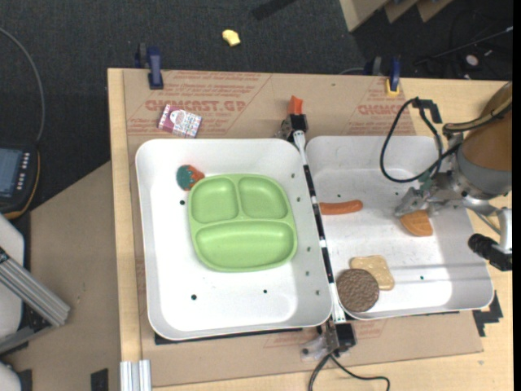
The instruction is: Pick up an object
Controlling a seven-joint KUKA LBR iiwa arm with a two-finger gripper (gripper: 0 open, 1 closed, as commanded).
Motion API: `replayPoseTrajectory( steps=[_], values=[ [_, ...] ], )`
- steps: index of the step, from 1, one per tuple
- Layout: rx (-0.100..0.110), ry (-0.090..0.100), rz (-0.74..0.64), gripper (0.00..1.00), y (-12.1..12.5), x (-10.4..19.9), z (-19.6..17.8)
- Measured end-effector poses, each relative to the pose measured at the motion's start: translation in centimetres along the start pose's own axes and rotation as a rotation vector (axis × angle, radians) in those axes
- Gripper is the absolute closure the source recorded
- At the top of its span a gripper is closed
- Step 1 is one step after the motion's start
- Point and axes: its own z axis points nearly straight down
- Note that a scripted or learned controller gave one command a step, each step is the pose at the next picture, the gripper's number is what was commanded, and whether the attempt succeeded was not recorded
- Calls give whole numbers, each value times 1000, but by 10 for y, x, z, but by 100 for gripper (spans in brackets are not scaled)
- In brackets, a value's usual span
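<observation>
In the camera view, the tool sits low in the right bin, its tip touching the orange bread-like piece at its 12 o'clock edge; how wide it stands I cannot tell. A sausage lies at 9 o'clock of it. The green plate fills the left bin.

pink packet, blue clamps, yellow scrap

Grey arm, orange band, black cable
</observation>
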Motion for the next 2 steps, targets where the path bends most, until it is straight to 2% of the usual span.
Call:
replayPoseTrajectory(
  steps=[1, 2],
  values=[
    [0, 0, -7, 100, 59, 64, 12],
    [-5, 4, -10, 100, 49, 156, -96]
  ],
)
